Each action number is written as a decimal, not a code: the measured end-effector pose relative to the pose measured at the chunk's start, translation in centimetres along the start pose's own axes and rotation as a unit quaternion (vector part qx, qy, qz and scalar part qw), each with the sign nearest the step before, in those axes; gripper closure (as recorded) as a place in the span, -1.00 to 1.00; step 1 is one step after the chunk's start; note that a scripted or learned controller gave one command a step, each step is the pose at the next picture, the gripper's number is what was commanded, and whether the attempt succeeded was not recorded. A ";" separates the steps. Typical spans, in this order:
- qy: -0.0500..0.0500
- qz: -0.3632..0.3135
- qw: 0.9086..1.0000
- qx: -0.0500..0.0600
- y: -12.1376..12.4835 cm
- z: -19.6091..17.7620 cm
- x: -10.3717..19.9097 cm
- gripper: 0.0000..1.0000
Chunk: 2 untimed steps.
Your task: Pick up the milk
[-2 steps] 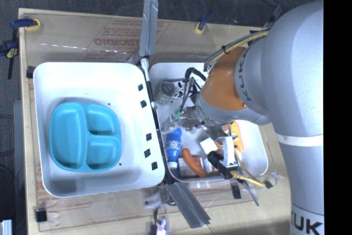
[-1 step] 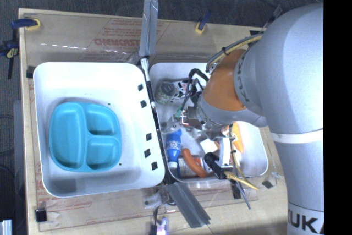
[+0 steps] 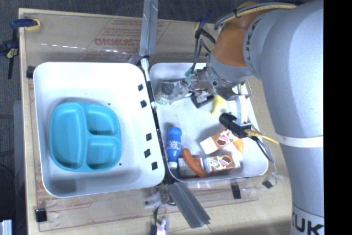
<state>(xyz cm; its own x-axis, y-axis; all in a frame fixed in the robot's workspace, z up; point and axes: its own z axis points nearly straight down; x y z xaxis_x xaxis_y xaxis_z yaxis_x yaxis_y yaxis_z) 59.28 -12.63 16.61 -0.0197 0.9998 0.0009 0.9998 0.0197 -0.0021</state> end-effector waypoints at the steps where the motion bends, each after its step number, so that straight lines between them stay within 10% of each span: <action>1: 0.000 0.109 0.994 0.000 -5.5 -13.8 4.6 -1.00; 2: -0.001 0.194 0.981 0.002 2.4 -3.8 0.5 -1.00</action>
